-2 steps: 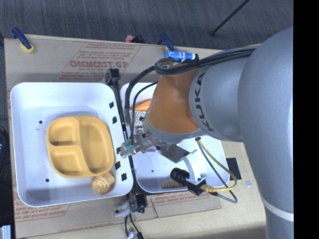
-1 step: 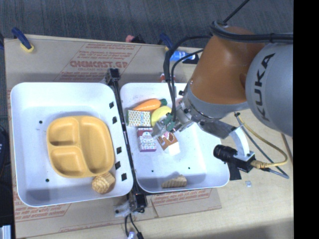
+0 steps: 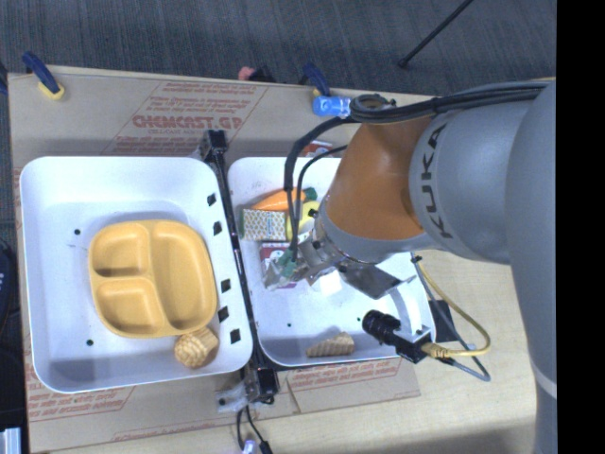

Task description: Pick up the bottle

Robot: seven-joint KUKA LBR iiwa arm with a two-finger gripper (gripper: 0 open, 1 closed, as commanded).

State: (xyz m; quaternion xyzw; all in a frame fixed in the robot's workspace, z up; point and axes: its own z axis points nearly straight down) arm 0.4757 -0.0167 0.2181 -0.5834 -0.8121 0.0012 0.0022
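The grey arm with its orange band (image 3: pixel 378 192) reaches over the right bin (image 3: pixel 284 348) and covers much of it. My gripper (image 3: pixel 282 270) hangs low over the bin's left middle, just below a small patterned box (image 3: pixel 264 223) and close to a bit of red packaging (image 3: pixel 273 250). An orange object with a green tip (image 3: pixel 281 200), which may be the bottle, lies at the back of this bin, partly hidden under the arm. I cannot make out anything held in the gripper.
The left bin (image 3: pixel 57 187) holds a yellow divided plate (image 3: pixel 151 277) and a round tan ball (image 3: pixel 196 349) at its front. A tan ridged piece (image 3: pixel 330 346) lies at the right bin's front wall. A black cable plug (image 3: pixel 392 334) hangs beside the arm.
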